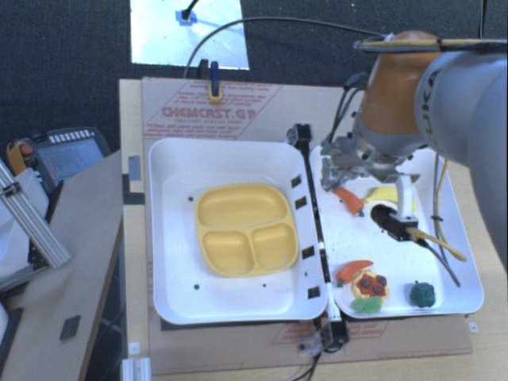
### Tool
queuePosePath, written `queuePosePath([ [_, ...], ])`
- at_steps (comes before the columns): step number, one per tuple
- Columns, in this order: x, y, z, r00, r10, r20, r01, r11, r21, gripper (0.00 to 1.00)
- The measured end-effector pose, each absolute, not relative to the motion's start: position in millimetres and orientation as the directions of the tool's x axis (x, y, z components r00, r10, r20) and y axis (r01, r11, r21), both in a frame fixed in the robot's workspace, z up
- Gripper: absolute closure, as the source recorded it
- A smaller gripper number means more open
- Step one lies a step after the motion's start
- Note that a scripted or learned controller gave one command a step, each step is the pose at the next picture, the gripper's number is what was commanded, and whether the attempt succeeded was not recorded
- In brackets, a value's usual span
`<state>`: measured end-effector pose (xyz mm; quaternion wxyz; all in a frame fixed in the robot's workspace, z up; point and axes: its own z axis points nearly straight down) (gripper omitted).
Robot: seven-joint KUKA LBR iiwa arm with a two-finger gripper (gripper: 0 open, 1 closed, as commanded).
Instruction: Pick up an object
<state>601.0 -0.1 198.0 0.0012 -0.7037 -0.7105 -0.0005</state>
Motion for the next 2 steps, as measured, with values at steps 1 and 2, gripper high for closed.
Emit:
queuePosePath([
  [1,583.5,43,198,-0.009,1.000,0.002,1.000,0.009,-0.001,1.00],
  [2,573.1,93,201,-0.010,1.000,0.003,1.000,0.010,0.000,1.00],
])
